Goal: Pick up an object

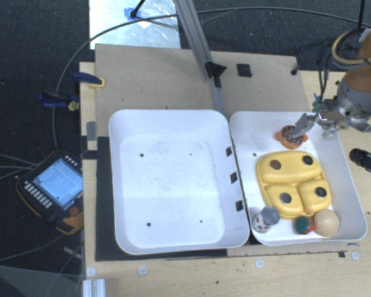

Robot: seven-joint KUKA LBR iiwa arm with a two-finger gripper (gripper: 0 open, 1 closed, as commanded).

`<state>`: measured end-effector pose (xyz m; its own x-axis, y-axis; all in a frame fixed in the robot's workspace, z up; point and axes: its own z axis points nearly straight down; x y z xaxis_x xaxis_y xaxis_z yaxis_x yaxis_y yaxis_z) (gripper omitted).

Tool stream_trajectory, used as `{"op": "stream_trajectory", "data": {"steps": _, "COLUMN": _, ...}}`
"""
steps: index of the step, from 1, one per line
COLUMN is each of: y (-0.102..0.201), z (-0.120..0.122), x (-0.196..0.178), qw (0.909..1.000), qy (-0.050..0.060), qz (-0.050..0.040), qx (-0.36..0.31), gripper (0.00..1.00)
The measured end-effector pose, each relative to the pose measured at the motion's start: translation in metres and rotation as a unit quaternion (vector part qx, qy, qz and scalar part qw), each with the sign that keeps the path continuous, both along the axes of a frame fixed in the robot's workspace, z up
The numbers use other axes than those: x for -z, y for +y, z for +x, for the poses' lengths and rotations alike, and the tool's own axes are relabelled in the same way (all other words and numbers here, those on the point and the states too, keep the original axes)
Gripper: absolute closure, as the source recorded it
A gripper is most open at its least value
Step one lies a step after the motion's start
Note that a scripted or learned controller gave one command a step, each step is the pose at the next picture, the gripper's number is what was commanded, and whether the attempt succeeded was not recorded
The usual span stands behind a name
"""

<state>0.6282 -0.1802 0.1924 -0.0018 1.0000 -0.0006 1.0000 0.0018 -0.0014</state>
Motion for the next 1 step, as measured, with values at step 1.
{"op": "stream_trajectory", "data": {"steps": 1, "y": -0.0099, "z": 0.0013, "x": 0.0488, "qw": 1.0, "qy": 0.0, "qz": -0.0002, "qx": 0.0, "gripper": 0.0}}
